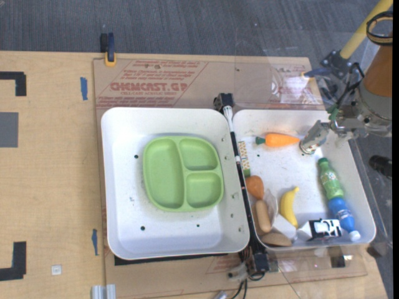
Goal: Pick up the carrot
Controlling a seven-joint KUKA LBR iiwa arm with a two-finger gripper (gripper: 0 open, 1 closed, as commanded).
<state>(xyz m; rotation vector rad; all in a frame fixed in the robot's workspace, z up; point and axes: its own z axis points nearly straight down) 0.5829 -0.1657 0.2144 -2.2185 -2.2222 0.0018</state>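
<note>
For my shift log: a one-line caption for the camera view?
Gripper poised just right of the carrot in the right bin; carrot not grasped.

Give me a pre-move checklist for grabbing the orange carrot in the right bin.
1. Orange carrot with green top in view, unobstructed: ok.
2. Carrot lies inside the right white bin, near its far wall: ok.
3. Grey two-finger gripper close to the carrot's tip: ok.
4. Carrot between the fingers: not ok, it lies beside them.
5. Neighbours clear: ok, the green and blue plastic bottle and yellow banana lie apart.
6. Gripper height above bin floor: cannot tell.
</note>
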